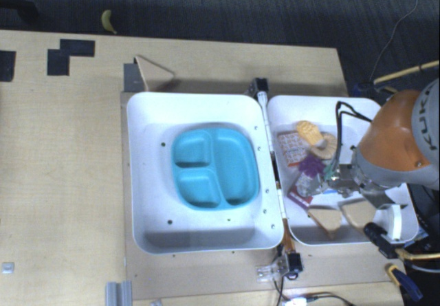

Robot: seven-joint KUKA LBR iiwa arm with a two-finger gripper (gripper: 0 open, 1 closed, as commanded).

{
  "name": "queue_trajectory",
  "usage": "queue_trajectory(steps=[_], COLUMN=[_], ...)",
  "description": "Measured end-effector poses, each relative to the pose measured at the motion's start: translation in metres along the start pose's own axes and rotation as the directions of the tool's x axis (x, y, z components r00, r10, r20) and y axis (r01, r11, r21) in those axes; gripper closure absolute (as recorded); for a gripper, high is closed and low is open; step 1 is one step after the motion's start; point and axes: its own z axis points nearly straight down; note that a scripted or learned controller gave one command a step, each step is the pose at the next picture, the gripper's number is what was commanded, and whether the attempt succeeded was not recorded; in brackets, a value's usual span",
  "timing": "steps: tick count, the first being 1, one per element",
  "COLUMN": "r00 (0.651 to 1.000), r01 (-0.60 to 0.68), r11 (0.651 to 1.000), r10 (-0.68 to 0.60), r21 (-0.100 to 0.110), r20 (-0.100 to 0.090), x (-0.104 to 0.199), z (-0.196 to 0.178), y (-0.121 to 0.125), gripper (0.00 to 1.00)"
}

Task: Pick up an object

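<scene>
Two white bins sat side by side. Over the right bin [278, 108], the gripper [328, 179] hovered by a purple packet [307, 175] lying diagonally among clutter; its grip could not be judged.

Smooth glossy blue plastic tray [214, 167], matt white plastic bins [148, 160], pale wood bench [62, 181]

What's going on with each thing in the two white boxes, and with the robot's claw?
Blue tray: lying flat in the left bin, right way up, nothing in its sections.
Pile of small things: jumbled together in the right bin.
Claw: down low in the right bin, at the edge of the pile; too blurry to tell its grip.
Arm: reaching in over the right bin.
</scene>
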Motion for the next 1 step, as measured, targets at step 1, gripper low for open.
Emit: queue_trajectory(steps=[1], r00=[1.0], r01=[0.001], r11=[1.0], r10=[-0.001], r21=[-0.003], r20=[0.0], x=[0.0006], z=[-0.0107], y=[0.0016], gripper=[1.0])
